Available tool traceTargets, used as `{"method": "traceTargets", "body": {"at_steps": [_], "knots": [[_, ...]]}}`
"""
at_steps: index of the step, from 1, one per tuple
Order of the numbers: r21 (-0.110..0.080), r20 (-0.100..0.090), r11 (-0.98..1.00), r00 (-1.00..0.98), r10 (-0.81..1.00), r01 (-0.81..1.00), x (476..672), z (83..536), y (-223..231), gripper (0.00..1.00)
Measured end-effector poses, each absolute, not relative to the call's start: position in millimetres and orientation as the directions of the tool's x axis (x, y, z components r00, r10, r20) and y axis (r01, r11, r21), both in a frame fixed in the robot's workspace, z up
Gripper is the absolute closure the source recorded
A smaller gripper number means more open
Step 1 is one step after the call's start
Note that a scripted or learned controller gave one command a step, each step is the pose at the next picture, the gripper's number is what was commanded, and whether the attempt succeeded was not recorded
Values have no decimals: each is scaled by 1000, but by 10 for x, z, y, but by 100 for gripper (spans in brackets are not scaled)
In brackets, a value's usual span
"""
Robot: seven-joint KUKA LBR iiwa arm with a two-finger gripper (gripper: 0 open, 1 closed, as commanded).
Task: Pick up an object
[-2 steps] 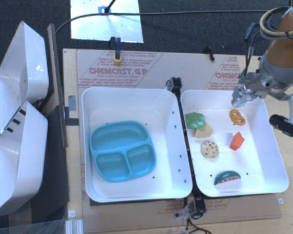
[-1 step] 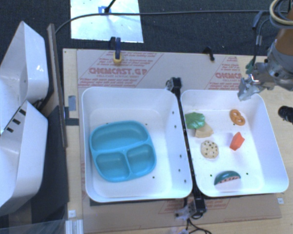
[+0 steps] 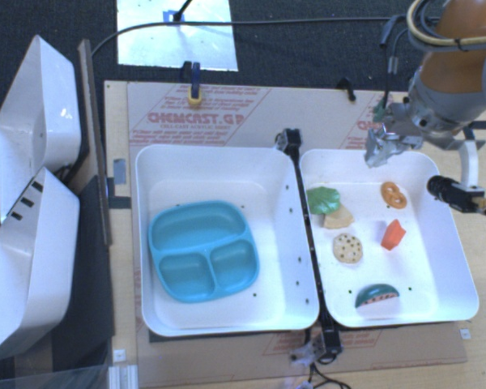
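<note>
Seen from above at a slant: a bench with two shallow white bins side by side on a clear sheet printed with red lettering.

Landmark for all places: the black divider strip [image 3: 308, 241] where the two bins meet.

Left of the divider, the left bin [image 3: 170, 168], holding a blue sectioned plate [image 3: 202, 250] lying flat, one large compartment toward the far side and two smaller ones toward the near side.

Right of the divider, the right bin [image 3: 454, 290], holding six small toy foods, all apart from the gripper:
- a green leaf-shaped piece [image 3: 323, 198], just beside the divider, toward the far end;
- a tan wedge [image 3: 339, 216], touching the leaf's near edge;
- a round spotted cookie [image 3: 347, 248], a little nearer along the divider;
- a watermelon slice [image 3: 377, 296], nearest the front rim;
- an orange-red wedge [image 3: 393, 234], farther right of the divider, mid-bin;
- a pretzel [image 3: 393, 194], beyond the wedge toward the far rim.

Over the far rim of the right bin, well right of the divider: the gripper [image 3: 378, 154], grey metal, hanging from the grey arm with its orange band. Nothing between the fingers; probably slightly parted, though too small and blurred to tell for sure.

Far left of the divider, off the bench: two more white bins [image 3: 32, 217], tilted on edge.
</note>
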State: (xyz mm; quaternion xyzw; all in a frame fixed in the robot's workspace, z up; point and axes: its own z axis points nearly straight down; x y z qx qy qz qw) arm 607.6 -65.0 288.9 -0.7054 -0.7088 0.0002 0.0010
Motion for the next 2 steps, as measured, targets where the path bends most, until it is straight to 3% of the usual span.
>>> {"method": "traceTargets", "body": {"at_steps": [2], "knots": [[-2, 1, 4, -4, 1000, 1000, 6201, 2685, 218, 100]]}}
